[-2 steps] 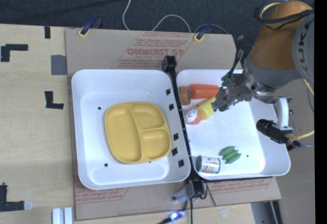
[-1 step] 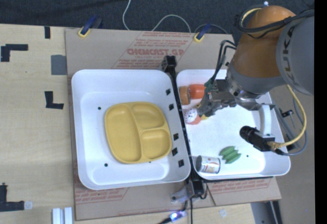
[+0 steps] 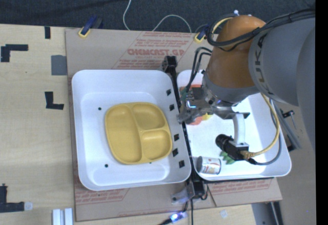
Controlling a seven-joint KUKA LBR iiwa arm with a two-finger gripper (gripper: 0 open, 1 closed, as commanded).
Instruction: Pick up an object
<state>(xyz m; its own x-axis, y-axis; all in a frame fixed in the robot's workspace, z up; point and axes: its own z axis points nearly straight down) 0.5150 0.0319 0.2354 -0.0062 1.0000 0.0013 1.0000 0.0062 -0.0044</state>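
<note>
Arm (image 3: 241, 60) is reaching in from the right and hanging over the right bin (image 3: 279, 167), with its wrist end sitting low over that bin's left side, just beside the wall shared with the left bin (image 3: 92, 90). Jaws: the arm's body is blocking the view, so I cannot tell whether they are open or closed, or gripping anything.

Pick candidates:
- A small red-orange thing (image 3: 199, 117) is peeking out right under the wrist end, mostly hidden and too small to identify.
- A silver can (image 3: 209, 166) is lying on its side in the right bin's near-left corner, apart from the wrist.
- A scrap of green (image 3: 229, 159) is showing just right of the can.
- A yellow divided plate (image 3: 137, 133) is lying flat mid left bin, well apart from the arm.

Both bins are sitting on a cardboard sheet (image 3: 148, 52) on the counter (image 3: 31, 116).
</note>
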